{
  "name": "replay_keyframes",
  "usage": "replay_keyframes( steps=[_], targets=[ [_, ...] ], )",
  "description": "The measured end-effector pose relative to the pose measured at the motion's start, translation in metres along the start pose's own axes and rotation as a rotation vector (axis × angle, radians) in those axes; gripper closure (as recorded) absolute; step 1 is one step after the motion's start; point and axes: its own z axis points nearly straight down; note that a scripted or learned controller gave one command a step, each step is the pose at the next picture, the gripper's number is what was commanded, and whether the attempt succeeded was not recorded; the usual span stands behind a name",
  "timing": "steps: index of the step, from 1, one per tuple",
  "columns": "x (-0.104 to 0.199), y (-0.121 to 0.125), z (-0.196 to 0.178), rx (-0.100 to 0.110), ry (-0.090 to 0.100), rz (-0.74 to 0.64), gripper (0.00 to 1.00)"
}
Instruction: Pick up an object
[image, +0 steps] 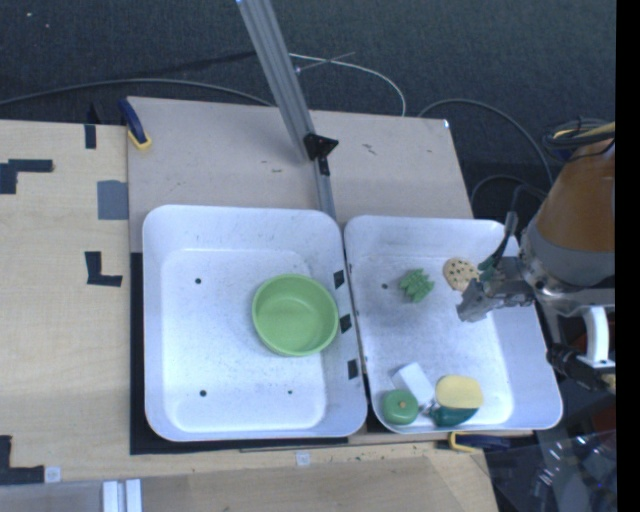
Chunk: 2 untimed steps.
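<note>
The gripper (476, 300) hung over the right bin (520, 385), just beside the biscuit-like disc (459, 270); whether its fingers were parted could not be determined, and nothing appeared between them. A green toy (416, 285) lay nearby. The left bin (190, 250) contained a green bowl (294, 315).

The bench (230, 160) bears the left bin (165, 300) beside the right bin (520, 370).
</note>
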Motion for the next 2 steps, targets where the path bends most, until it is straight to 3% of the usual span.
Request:
replay_keyframes(
  steps=[2],
  targets=[
    [0.128, 0.012, 0.005, 0.001, 0.002, -0.007, 1.0]
  ],
)
